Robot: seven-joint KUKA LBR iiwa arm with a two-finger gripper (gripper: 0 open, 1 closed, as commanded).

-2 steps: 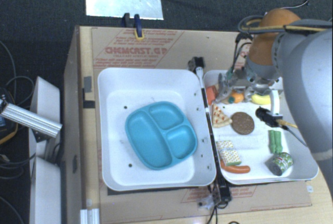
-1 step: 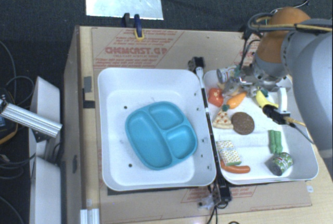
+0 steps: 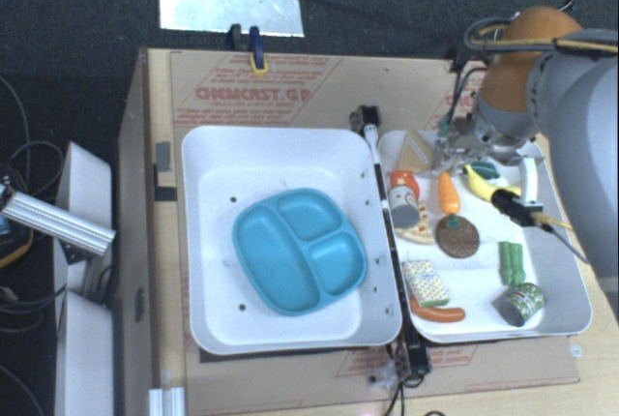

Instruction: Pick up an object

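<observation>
The grey arm's end effector (image 3: 462, 145) hangs over the far part of the right shallow white plastic bin (image 3: 571, 293), close to that bin's far rim; whether it is open or closed cannot be told, since the wrist hardware hides the tips. Nothing is visibly gripped.

Just beside it lie a smooth orange carrot-shaped toy (image 3: 448, 193) and a yellow banana-shaped toy (image 3: 480, 178), with a pale tan wedge (image 3: 415, 151) at the far left corner of this bin. The room around it is tight: items crowd the bin's left half, while the right side, under the arm, has some bare white floor.

Towards the dividing rim sit a small cylinder with a red top and grey label (image 3: 402, 196) and a flat pale slice (image 3: 417, 231). A dark brown round disc (image 3: 456, 237) lies in the middle. Nearer the front edge are a small printed packet (image 3: 425, 283), a glossy red-orange sausage-shaped toy (image 3: 437, 312), a green ridged piece (image 3: 511, 262) and a metallic can lying on its side (image 3: 520, 303) at the front right corner.

The left shallow white plastic bin (image 3: 213, 172) holds a smooth blue three-compartment plastic tray (image 3: 298, 250) at its centre, with bare floor all round it. Both bins rest on a brown cardboard-covered surface (image 3: 290, 90).
</observation>
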